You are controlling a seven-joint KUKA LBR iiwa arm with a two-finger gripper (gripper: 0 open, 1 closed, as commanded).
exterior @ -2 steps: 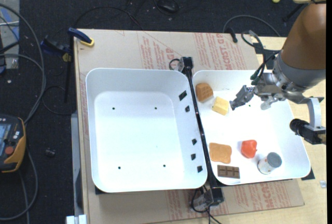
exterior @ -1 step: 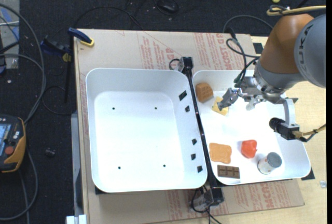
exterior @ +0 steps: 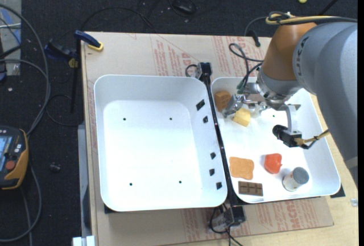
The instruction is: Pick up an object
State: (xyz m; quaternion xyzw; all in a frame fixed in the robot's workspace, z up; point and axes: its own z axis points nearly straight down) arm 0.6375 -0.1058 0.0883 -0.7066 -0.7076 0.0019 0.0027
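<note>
Objects for picking lie in the right bin (exterior: 318, 179). A yellow block (exterior: 243, 118) sits toward the far left part of that bin, and the gripper (exterior: 242, 103) hangs right over it, at the block's far edge. Whether it is gripping or spread cannot be made out from this slant, and the block rests on the bin floor. A brown lump (exterior: 222, 99) lies just left of the gripper, against the bin's left wall.

Nearer in the same bin, an orange flat piece (exterior: 242, 167) lies by the left wall, with a dark brown bar (exterior: 250, 188) just nearer than it at the near rim. A red piece (exterior: 273, 163) sits to the right of the orange one, apart from it. A grey can (exterior: 295, 178) lies near and right of the red piece, close beside it.

The arm (exterior: 318, 57) comes in from the right, its orange band (exterior: 281, 57) above the wrist. A small black part (exterior: 287, 135) on a cable hangs below the wrist, over the middle of the bin.

The left bin (exterior: 108, 97) stands beside the right one, their walls touching along a row of black clips.
</note>
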